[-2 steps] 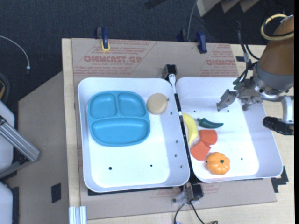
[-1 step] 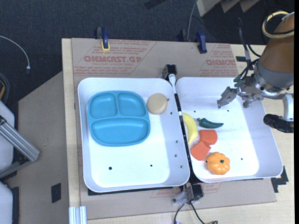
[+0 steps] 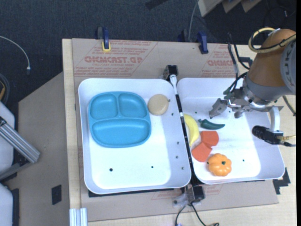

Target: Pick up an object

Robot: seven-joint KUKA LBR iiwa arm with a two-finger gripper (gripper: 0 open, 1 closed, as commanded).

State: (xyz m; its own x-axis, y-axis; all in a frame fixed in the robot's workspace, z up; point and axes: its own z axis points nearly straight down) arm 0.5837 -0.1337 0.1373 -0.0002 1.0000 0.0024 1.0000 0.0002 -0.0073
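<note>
Arm [image 3: 270,65] bent over right bin [image 3: 263,171]; gripper [image 3: 221,108] above green pepper [image 3: 211,124], open/closed state unclear.

Your bench [image 3: 141,55], a flat board in printed brown protective paper, carries two shallow white plastic bins side by side, left [image 3: 131,178] and right [image 3: 263,168], touching.

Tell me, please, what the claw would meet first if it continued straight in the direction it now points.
Probably the dark green pepper: the claw points down-left toward it in the right bin. Depth is unclear, so it might touch the bin floor first.
</note>
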